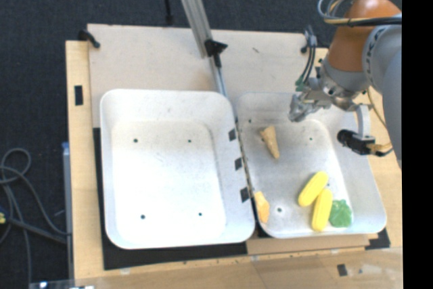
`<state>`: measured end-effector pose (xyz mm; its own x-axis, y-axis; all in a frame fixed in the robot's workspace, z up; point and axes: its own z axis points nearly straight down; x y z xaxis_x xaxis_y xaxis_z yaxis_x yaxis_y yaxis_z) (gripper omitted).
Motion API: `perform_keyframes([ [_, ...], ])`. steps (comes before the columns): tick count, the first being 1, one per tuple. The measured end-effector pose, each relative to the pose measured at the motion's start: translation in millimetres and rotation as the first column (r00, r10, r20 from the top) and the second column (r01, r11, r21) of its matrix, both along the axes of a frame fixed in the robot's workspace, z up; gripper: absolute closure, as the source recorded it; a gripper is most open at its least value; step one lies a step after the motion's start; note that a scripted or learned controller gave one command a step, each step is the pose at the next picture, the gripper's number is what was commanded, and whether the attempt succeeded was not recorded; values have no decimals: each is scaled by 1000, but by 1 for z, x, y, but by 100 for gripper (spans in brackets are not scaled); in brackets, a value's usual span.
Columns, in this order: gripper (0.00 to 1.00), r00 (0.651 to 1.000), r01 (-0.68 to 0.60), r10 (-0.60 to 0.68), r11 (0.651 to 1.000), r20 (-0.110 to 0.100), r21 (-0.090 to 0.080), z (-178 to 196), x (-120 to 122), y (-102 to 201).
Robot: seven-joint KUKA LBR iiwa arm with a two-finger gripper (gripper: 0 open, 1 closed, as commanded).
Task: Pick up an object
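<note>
Two bins (111,112) on surface. Tool (298,112) upper right, hovering over right bin; opening: cannot tell. Tan wedge (270,141) just below-left: light, rigid-looking; grip across narrow sides.

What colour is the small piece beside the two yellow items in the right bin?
Green, seen in the camera view, near the bin's front right corner.
</note>
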<state>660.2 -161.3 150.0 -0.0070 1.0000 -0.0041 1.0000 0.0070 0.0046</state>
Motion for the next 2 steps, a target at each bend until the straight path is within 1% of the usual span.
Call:
perform_keyframes([
  [1, 100, 1000, 4, -4, 1000, 4, 2, 64, 2, -6],
  [2, 100, 1000, 3, -3, 1000, 5, 2, 126, 8, -1],
])
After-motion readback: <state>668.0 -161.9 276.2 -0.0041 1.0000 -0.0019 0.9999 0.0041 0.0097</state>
